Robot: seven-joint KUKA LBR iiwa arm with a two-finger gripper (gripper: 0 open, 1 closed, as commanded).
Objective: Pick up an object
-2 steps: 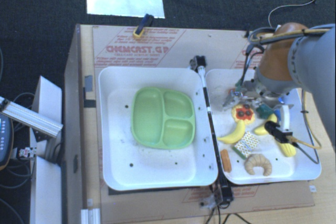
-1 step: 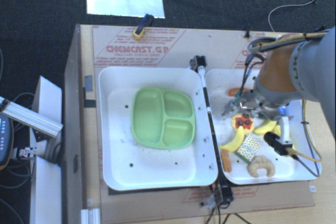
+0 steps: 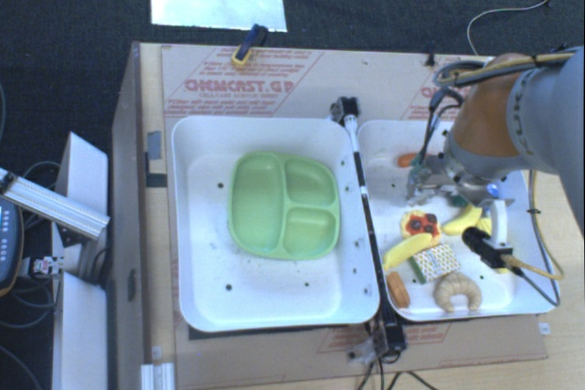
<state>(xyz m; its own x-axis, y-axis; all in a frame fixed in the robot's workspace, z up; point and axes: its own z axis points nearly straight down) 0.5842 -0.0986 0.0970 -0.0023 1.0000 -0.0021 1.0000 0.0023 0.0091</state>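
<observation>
My gripper (image 3: 418,185) hangs low over the left part of the right bin (image 3: 512,301), reaching in from the right. Just below it lies a round red and orange toy (image 3: 421,224). A yellow banana (image 3: 408,249) lies under that, and a second yellow piece (image 3: 462,219) rests beside the gripper's right side. Toward the bin's front sit a checkered block (image 3: 436,261), a tan croissant (image 3: 457,289) and a small brown sausage (image 3: 398,289). A small orange piece (image 3: 405,160) lies just left of and behind the gripper. I see nothing held.
The left bin (image 3: 206,288) holds a green divided plate (image 3: 283,204). A black bar (image 3: 358,173) runs along the rims between the two bins. The arm's grey and orange body (image 3: 498,123) covers the right bin's back right.
</observation>
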